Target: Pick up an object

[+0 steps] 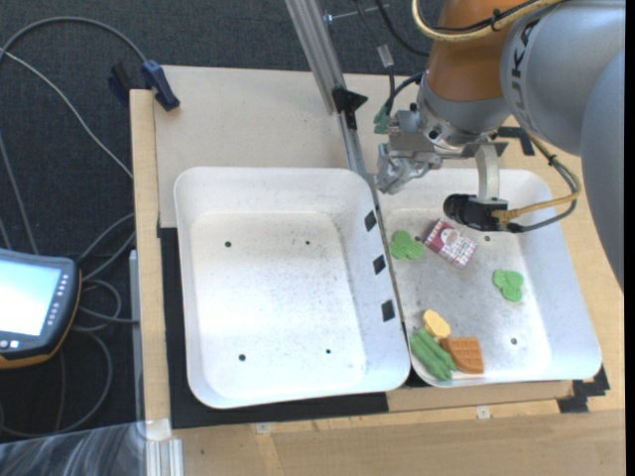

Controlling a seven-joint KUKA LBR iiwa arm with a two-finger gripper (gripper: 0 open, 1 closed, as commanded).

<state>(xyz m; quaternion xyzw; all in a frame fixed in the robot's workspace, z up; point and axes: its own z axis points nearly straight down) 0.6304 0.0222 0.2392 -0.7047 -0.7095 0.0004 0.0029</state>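
Observation:
My gripper point(397, 174) hangs over the far left corner of the right bin point(556, 266), under the orange band of the arm. Nothing shows in its grasp. Below it in that bin lie a small green piece point(405, 246) and a pink and maroon packet point(451, 243), both a short way nearer the camera than the gripper. Further right lies another green piece point(509, 284). By the front rim sit a yellow piece point(437, 322), a long green item point(432, 353) and an orange waffle-like block point(463, 355).
The left bin point(198, 216) adjoins the right one along a shared rim with black marks. A slanted metal pole point(322, 58) crosses the bench behind the bins. A black fitting with a yellow cable point(476, 211) hangs from the arm over the right bin.

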